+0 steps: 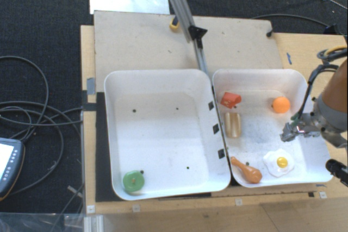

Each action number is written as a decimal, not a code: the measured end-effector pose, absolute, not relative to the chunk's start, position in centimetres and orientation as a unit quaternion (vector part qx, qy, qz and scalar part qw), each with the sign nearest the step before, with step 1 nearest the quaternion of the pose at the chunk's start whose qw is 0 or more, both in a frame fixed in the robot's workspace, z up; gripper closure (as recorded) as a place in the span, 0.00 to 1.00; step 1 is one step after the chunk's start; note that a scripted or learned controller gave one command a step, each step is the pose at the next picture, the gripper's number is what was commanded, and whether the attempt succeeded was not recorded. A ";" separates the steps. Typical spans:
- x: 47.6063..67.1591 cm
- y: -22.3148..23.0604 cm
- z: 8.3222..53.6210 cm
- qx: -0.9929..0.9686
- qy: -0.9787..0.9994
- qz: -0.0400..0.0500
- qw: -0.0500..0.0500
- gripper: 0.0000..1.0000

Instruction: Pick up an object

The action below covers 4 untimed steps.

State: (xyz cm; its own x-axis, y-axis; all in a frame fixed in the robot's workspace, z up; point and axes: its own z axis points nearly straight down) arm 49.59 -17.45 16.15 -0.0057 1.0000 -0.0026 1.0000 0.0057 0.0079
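Gripper (pixel 288 132) poised above egg (pixel 280 163), orange (pixel 280 105) just beyond; jaw opening impossible to tell. Risk: skidding off the flat egg, closing on nothing.

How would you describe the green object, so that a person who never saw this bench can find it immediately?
Look at the left white bin, the one farther from the arm. In its near left corner lies a small round green disc, alone. The other items, such as the orange ball and the fried egg, lie in the right bin; none is green.

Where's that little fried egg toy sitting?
The fried egg lies in the right bin, near its front edge, between the carrot-like piece and the gripper.
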 end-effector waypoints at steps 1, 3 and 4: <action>49.8 -18.1 22.5 0.705 0.709 0.002 0.004 1.00; 51.1 -13.1 22.0 0.704 0.711 0.001 0.000 1.00; 52.1 -7.4 23.1 0.703 0.711 0.001 0.001 1.00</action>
